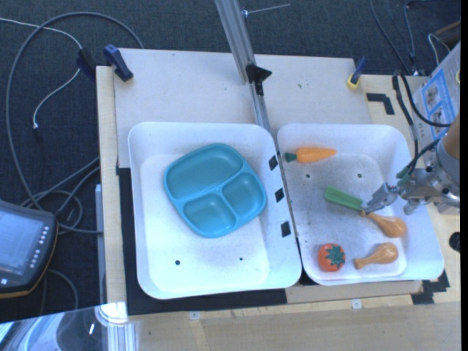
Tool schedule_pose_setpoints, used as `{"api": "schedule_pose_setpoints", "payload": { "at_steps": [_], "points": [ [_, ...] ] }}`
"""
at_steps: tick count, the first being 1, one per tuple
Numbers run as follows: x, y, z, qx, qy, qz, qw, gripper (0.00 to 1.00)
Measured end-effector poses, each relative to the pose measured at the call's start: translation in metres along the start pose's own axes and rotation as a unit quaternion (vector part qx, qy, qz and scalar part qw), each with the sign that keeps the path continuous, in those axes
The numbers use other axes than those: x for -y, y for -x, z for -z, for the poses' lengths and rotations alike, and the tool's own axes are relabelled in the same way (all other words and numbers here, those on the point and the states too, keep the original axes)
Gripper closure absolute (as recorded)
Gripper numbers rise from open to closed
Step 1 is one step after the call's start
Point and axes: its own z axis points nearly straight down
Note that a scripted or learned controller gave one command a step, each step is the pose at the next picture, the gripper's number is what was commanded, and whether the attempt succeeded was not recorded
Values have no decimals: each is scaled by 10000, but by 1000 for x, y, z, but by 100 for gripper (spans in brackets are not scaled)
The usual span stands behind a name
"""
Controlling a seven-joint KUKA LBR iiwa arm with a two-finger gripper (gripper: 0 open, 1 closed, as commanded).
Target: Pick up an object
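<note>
Where the wooden bench [183, 86] carries 2 shallow white bins side by side, the left bin [146, 218] holds a blue divided plate [214, 189] with 3 compartments, lying tilted near the bin's middle. The right bin [395, 141] holds 5 small toy foods. A toy carrot [313, 154] lies at the far left of that bin, its green tip pointing left. A green stick-shaped piece [343, 199] lies near the bin's middle, slanting down to the right. Just right of it sits an orange drumstick-shaped piece [387, 225]. At the near edge, a round red toy tomato [331, 257] with a green top rests left of a second tan drumstick-shaped piece [378, 254].

The arm enters from the right edge, and its gripper [383, 197] reaches down over the right part of the right bin. Its tip sits right at the spot where the green stick's right end meets the orange drumstick piece. Whether the pincer is wide, narrow, or closed on either piece cannot be told from this angle.

A metal pole [234, 24] crosses the far side of the bench. Cables [51, 57] trail on the dark floor to the left, beside a small screen [22, 251].
</note>
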Motion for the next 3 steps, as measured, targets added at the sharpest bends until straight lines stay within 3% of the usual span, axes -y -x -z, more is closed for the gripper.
{"api": "schedule_pose_setpoints", "payload": {
  "at_steps": [1, 3],
  "points": [
    [0, 0, 0, 2, 2, 1, 10000, 0],
    [4, -6, -115, -8, -28, -7, 10000, 0]
  ]
}}
